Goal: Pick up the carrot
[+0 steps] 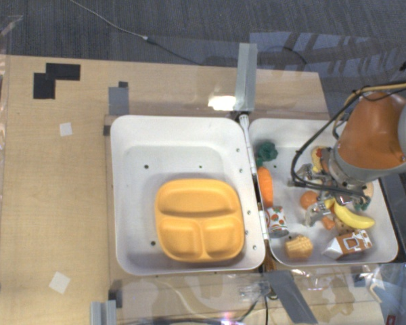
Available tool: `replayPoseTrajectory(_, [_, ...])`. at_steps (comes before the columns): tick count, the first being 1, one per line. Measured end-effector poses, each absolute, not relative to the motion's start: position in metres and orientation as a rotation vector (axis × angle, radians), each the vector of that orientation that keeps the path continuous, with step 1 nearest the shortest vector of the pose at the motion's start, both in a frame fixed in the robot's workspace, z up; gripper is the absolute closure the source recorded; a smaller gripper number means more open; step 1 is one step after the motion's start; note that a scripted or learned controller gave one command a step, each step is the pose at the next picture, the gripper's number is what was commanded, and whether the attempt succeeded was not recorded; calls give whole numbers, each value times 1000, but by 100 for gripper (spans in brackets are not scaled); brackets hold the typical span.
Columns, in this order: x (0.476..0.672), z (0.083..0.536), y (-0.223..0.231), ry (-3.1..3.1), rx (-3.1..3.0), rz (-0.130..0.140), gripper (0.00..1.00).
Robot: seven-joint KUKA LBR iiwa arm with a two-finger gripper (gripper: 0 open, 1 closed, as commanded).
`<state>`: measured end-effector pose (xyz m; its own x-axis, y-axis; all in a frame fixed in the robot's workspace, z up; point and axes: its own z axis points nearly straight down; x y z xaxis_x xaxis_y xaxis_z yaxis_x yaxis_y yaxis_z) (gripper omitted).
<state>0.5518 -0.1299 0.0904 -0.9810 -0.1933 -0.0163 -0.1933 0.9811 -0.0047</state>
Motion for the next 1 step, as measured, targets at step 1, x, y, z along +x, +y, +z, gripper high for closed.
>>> replayPoseTrajectory(1, [555, 103, -129, 3101, -313, -8, 100])
